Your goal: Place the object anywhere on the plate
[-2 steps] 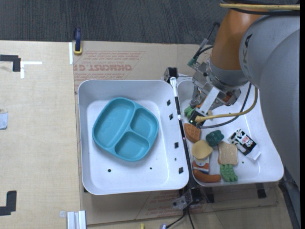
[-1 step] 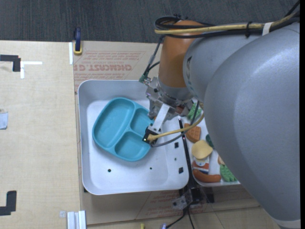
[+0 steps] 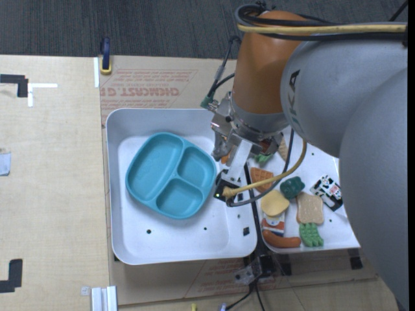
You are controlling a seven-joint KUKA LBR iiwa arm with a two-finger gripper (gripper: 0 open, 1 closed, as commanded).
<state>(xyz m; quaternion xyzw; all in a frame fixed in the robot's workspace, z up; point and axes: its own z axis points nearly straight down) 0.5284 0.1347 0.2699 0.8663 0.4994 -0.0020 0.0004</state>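
The pale worktop (image 3: 52,173) carries the left bin (image 3: 168,248), and in it lies the teal plate (image 3: 170,175), three-part and set slightly askew. Just right of the plate, over the seam where the two bins meet, the pincer (image 3: 228,155) hangs below the grey arm (image 3: 272,76) with its orange band. It sits close to the plate's right rim but apart from it. The wrist hides its tips, so I cannot tell whether it is wide, narrow or gripping anything.

Further right of the plate, the right bin (image 3: 343,238) holds the toys (image 3: 298,212), all well clear of the plate and just right of and below the pincer. An orange slice (image 3: 261,175) lies nearest the pincer, then a yellow piece (image 3: 275,203) and a sausage (image 3: 283,241). Beyond these lie dark broccoli (image 3: 292,186), toast (image 3: 310,208) and, farthest from the plate, a cow-patterned piece (image 3: 327,192). Possibly one of these is the task's object; which one is unclear.
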